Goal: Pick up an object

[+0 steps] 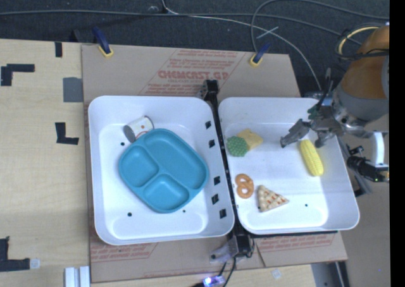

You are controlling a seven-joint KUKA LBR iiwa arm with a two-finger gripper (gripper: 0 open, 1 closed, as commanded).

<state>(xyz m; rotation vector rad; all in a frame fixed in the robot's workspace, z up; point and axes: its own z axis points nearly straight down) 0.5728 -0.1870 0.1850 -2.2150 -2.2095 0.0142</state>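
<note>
While the arm reaches in from the right edge of the frame, its gripper (307, 135) hangs over the upper right part of the right bin (278, 107) with fingers spread apart and nothing between them, one dark finger (292, 135) pointing left and the other just above the top of a yellow corn cob (311, 157). Farther left in that bin lie a green round toy (237, 146) touching a pale yellow piece (251, 139), with a pretzel (244, 185) and a pizza slice (271, 199) lower down, all well apart from the fingers. Across the divider, the left bin (104, 112) holds a blue sectioned plate (162, 169) and a small cup (139, 128) at its upper left.
</note>
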